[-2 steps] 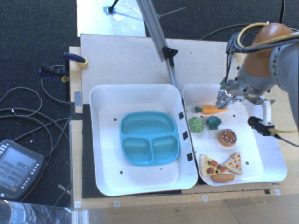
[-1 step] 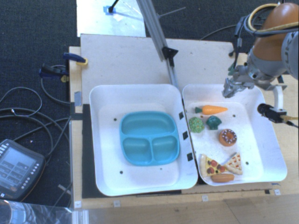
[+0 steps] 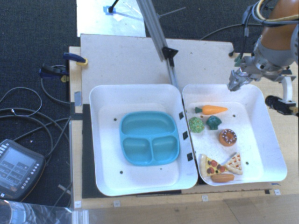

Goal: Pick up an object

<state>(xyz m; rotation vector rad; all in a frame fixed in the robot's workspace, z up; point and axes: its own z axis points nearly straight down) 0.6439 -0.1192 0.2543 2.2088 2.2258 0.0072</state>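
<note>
The grey two-finger gripper (image 3: 235,84) hangs over the far edge of the right white bin (image 3: 273,139); whether it is clenched cannot be told. The orange plastic carrot (image 3: 213,109) lies in this bin, near the green toy broccoli (image 3: 196,124).

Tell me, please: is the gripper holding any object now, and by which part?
Nothing is held. The gripper hangs over the far edge of the right bin, and the carrot lies apart from it.

High fixed camera, slanting down, both bins (image 3: 140,94)
</note>
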